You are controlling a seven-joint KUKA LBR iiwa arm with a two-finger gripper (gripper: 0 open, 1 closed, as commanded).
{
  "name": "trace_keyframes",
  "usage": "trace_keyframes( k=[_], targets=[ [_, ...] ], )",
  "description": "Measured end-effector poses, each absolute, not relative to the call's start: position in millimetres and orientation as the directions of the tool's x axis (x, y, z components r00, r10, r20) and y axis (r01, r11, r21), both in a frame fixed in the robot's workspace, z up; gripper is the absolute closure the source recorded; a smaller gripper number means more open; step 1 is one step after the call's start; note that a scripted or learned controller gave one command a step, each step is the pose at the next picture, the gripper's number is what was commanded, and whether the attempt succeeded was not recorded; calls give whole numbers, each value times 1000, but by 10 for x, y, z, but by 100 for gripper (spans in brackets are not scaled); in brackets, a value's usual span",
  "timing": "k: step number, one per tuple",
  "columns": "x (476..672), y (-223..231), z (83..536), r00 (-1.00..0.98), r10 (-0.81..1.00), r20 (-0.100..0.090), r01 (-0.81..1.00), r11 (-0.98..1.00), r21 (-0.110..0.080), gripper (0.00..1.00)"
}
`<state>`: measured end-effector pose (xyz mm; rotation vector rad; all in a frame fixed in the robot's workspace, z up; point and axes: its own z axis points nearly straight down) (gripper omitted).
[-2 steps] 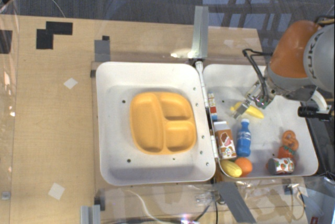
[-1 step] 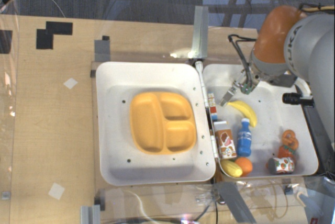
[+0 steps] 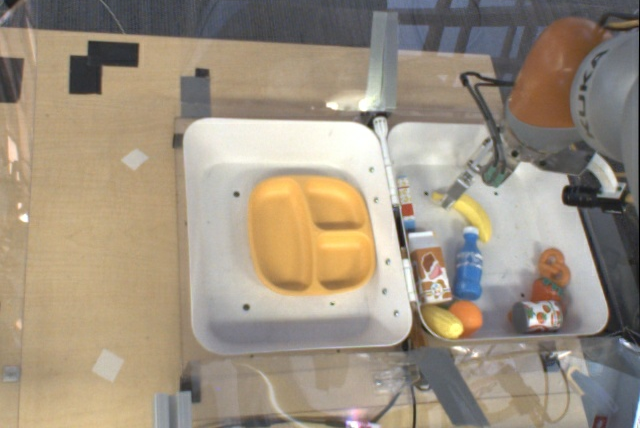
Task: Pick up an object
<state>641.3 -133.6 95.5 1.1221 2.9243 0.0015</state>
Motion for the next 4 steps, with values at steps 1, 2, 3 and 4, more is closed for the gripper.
trace_keyframes(
  k=[1, 2, 3, 4],
  targets=[
    [6132, -1508, 880, -399, 917, -5, 917, 399, 8, 0],
    [6174, -1506, 1032, -407, 914, -15, 913, 407, 18, 100],
    [6694, -1250, 877, -89, 996, 0, 996, 89, -1, 100],
    [6716, -763, 1900, 149, 989, 2, 989, -149, 12, 100]
  ],
)
